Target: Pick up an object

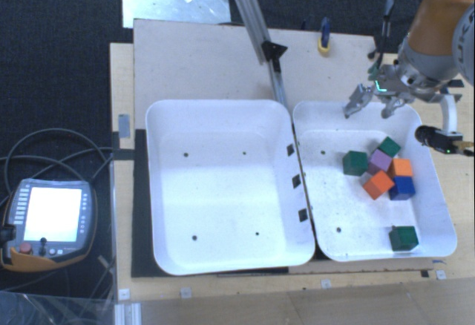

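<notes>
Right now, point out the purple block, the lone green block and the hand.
purple block (380, 160), camera view, top face
lone green block (403, 237), camera view, top face
hand (375, 102), camera view, between fingertips

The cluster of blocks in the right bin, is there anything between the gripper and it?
Nothing visible stands in the way. The gripper is open over the far edge of the right bin, and bare bin floor lies between it and the cluster of blocks. A lone green block sits apart, nearer the front.

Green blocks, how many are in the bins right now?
3, all in the right bin: one dark green block at the cluster's left, one green block at its top, and one lone green block near the front corner. Others may hide under the cluster.
</notes>
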Controlling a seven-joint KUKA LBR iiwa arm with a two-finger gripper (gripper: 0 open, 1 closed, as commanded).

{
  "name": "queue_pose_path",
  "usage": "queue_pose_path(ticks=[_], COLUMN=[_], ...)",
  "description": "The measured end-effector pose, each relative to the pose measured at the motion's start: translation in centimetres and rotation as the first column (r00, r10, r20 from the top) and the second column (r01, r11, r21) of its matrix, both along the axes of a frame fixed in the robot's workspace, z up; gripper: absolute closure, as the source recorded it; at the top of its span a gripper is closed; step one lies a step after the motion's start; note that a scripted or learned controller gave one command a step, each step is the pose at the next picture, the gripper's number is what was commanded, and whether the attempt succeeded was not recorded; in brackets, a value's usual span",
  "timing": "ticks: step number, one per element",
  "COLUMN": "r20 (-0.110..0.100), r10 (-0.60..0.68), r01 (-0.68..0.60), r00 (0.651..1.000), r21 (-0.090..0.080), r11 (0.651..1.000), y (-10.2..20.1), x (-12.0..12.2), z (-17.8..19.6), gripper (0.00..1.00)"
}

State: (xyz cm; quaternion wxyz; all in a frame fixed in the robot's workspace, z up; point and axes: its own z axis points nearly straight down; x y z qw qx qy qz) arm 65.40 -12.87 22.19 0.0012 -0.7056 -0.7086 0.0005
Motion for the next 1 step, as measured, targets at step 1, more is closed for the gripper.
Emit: queue_pose_path(ticks=[1], r20=[0.004], r10=[0.001], r01=[-0.001], r00=[1.000], r21=[-0.001], r11=[1.000], y=[0.00], x=[0.08], z=[0.26], gripper=[0.00])
